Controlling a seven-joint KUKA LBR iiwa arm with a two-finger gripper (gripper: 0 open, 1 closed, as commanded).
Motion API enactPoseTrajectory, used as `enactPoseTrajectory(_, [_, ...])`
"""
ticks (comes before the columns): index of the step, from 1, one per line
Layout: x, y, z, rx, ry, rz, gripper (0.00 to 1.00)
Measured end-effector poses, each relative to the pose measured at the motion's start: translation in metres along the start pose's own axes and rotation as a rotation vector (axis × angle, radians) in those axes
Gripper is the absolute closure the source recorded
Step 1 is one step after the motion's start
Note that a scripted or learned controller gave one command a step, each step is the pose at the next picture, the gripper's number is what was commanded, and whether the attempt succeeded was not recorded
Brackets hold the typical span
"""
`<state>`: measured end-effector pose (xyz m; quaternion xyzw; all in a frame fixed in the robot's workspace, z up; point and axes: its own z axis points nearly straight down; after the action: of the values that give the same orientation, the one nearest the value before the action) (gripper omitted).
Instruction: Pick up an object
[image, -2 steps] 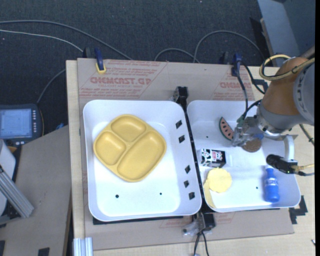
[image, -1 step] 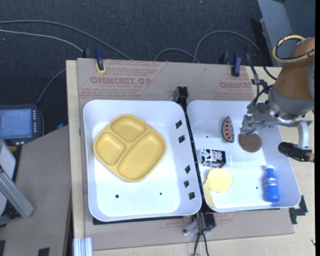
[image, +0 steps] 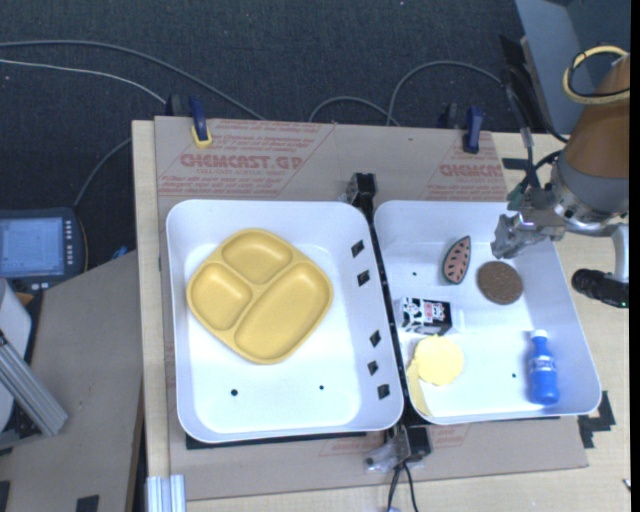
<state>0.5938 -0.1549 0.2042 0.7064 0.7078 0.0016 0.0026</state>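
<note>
- Gripper (image: 508, 243): metallic two-finger tool at the end of the grey arm (image: 598, 150), which enters from the right with an orange band above the wrist. It sits low over the right bin's far right part; whether it is apart or together cannot be told from this angle, and nothing is seen between its tips.
- Brown disc (image: 500, 283): flat, round, dull and speckled like a cookie; it lies on the floor of the right bin (image: 570, 330), just below and beside the gripper.
- Watermelon slice (image: 457, 260): small wedge-shaped toy, reddish face with dark seeds and a green rind edge, left of the brown disc.
- Black-and-white carton (image: 426, 315): small boxy item with a cow-like pattern, near the bin's left wall.
- Yellow disc (image: 438, 361): pale, smooth, round, just below the carton, overlapping a second yellow piece at its lower left.
- Blue bottle (image: 541, 369): glossy plastic with a white cap, lying near the bin's right front corner.
- Left bin (image: 200, 400): shallow, white, rounded corners; it bears a yellow divided plate (image: 260, 295) with three compartments, matte plastic.
- Bench board (image: 300, 150): brown, red lettering, held by two blue clamps at the far edge.
</note>
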Motion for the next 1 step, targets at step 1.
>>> enactPoseTrajectory(1, [0.0521,-0.0074,-0.0123,0.006,0.005,-0.004,1.0])
